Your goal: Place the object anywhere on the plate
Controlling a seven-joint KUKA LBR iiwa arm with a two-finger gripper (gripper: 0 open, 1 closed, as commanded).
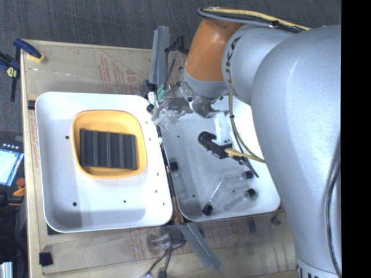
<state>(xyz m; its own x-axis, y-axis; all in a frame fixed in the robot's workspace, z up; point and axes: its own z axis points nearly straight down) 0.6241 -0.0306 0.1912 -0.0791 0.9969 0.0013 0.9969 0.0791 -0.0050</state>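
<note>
The dark grey ribbed block (109, 149) lies flat on the yellow plate (107, 119), mid-left bin (58, 204). The gripper (167, 108) hangs over the right bin's (191, 161) upper-left corner; whether it is spread or closed cannot be told. The arm (278, 86) bears the letters "UKA"; the red print on the bench (87, 62) is illegible.

The arm (290, 109) hides the right side and far corner of the right bin (194, 210); what lies beneath cannot be seen. The claw (168, 109), at that bin's upper left corner, blurs into pale, glassy clutter, and whether it grips anything cannot be told. Near the bin's front corner, see-through pieces (229, 194) are too faint to name. A screened device (8, 165) is cut by the view's left edge, beside the bench (87, 68).
</note>
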